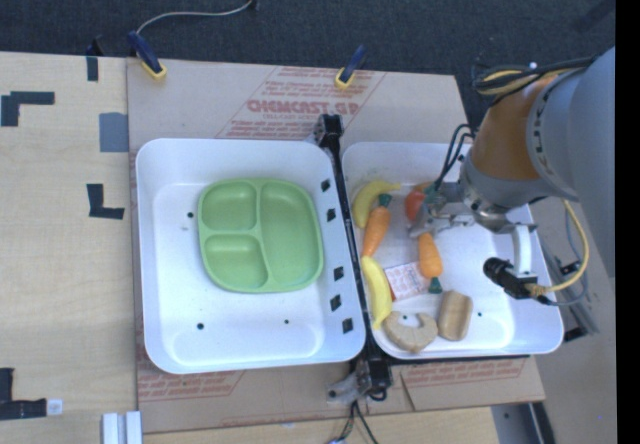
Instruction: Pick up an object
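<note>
Claw (pixel 428 215), opening not discernible, hovers in right bin (pixel 500 337); carrot (pixel 430 257) lies just below, long axis near-vertical.

Right bin (pixel 560 337) crowded: two bananas (pixel 368 198) (pixel 378 290), two carrots (pixel 375 229) (pixel 430 256), red item (pixel 415 202), packet (pixel 404 279), bagel-shaped piece (pixel 411 331), tan block (pixel 454 315) spread across left and middle. Grey arm (pixel 540 147) overhangs upper right. Bare floor along right edge and lower right corner. Left bin (pixel 160 327): green divided plate (pixel 260 235) takes centre; open white margin all round, widest below. Black clips along divider (pixel 340 222) between bins.
</note>
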Tool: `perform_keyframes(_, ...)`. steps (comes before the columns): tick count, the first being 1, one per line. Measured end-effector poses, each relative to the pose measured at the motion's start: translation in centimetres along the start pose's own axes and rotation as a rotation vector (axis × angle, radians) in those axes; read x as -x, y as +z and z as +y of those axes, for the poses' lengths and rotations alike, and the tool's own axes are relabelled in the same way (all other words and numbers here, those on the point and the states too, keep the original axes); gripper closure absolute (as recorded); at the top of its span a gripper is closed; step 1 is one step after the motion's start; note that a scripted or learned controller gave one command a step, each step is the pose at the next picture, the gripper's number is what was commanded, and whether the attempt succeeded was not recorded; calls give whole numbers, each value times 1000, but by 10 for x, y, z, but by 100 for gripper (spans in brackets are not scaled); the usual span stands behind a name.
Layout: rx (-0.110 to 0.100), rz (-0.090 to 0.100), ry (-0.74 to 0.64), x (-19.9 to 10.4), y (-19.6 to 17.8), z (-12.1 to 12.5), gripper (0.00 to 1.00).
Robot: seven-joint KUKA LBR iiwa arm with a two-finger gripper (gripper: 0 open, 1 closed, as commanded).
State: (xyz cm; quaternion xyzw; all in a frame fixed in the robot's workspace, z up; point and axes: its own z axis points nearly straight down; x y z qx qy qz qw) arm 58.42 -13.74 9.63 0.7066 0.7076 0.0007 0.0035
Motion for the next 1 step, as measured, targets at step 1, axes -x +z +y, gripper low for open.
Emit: perform_keyframes(1,-6,5,-1,-79,-90,-25,100)
